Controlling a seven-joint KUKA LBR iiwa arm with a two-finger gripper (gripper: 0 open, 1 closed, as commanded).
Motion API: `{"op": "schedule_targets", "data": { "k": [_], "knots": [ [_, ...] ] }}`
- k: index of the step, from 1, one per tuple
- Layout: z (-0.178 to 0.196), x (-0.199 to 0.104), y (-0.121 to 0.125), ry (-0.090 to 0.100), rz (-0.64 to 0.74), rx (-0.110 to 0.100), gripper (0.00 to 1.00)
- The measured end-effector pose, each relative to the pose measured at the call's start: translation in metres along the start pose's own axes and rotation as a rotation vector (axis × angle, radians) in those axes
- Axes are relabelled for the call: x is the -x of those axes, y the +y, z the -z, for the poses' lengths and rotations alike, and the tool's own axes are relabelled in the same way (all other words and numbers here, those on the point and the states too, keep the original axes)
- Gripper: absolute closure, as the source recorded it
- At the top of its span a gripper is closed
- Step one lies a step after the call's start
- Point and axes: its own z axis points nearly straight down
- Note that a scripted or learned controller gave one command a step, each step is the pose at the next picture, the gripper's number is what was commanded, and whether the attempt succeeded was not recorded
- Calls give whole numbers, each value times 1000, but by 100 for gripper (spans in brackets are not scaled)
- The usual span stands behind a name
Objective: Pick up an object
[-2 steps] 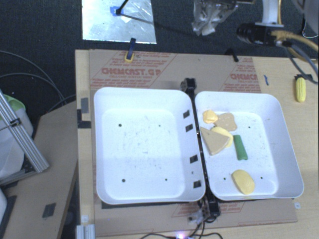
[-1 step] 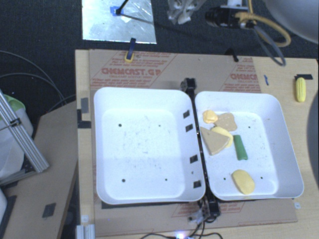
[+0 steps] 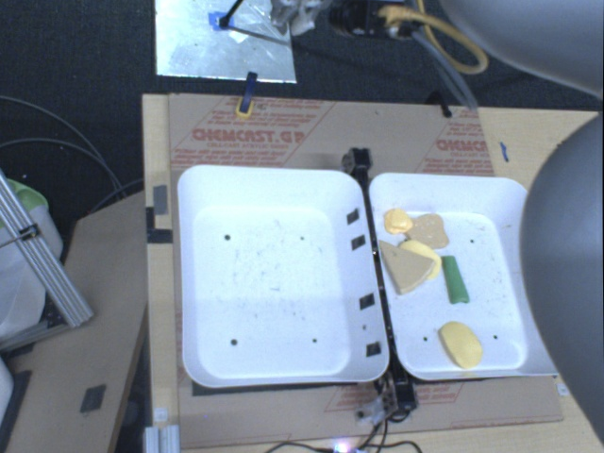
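Note:
The right bin [image 3: 505,206] holds several small items. A small yellow piece [image 3: 397,221] and a tan piece [image 3: 430,229] lie at its far left, with a tan wedge [image 3: 407,269] just below them. Partly under that wedge is another yellow piece [image 3: 427,256]. A green stick [image 3: 455,278] lies in the middle and a yellow oval lump [image 3: 461,344] near the front. My gripper [image 3: 297,8] hangs high at the top of the camera view, beyond the bins and far from the items. Nothing shows in it. The grey arm [image 3: 566,281] covers the right bin's right edge.
The left bin [image 3: 193,253] sits beside the right one on a cardboard sheet [image 3: 255,132]. A silver plate [image 3: 222,26] lies on the dark floor at the back. An aluminium frame [image 3: 38,253] stands at the left. Yellow and grey cables [image 3: 444,50] hang near the wrist.

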Motion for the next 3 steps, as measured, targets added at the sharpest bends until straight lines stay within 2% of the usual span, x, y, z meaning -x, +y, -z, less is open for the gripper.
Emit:
{"op": "schedule_targets", "data": {
  "k": [1, 2, 3],
  "knots": [
    [4, 0, -105, 2, 1, 0, 100],
    [2, 11, -159, -1, -2, -1, 100],
    [-142, 21, -60, -8, -12, -10, 100]
  ]
}}
